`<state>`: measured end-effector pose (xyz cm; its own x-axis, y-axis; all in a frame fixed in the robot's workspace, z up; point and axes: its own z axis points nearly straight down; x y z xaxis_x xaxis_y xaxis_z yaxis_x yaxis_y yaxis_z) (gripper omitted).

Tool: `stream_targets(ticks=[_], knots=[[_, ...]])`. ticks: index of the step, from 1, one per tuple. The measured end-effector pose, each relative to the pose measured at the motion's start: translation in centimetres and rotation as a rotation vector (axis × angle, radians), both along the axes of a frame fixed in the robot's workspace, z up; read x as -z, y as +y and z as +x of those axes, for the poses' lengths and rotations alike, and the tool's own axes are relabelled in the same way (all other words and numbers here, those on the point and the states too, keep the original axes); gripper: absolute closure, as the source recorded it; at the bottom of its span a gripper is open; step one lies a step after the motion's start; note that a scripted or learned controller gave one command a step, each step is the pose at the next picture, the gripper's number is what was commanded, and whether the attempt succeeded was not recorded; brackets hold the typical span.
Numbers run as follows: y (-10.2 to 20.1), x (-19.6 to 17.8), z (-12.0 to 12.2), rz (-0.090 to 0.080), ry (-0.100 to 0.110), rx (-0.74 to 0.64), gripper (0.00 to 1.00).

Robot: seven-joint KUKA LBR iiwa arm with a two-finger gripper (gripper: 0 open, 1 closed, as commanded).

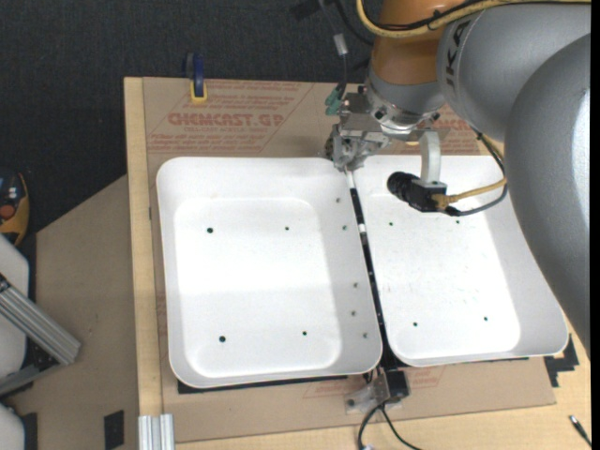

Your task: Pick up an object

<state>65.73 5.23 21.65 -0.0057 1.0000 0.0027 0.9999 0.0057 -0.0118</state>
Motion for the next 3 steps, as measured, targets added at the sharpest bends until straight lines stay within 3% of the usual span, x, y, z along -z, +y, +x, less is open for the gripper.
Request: stream_targets(ticks=[1, 2, 3], knots=[[10.1, 2.9, -0.9, 0.002, -0.006, -0.004, 1.00], [6.9, -7.3, -1.6, -0.001, -0.024, 0.007, 1.00], [6.0, -10.1, -2.9, -0.002, -0.017, 0.007, 1.00]])
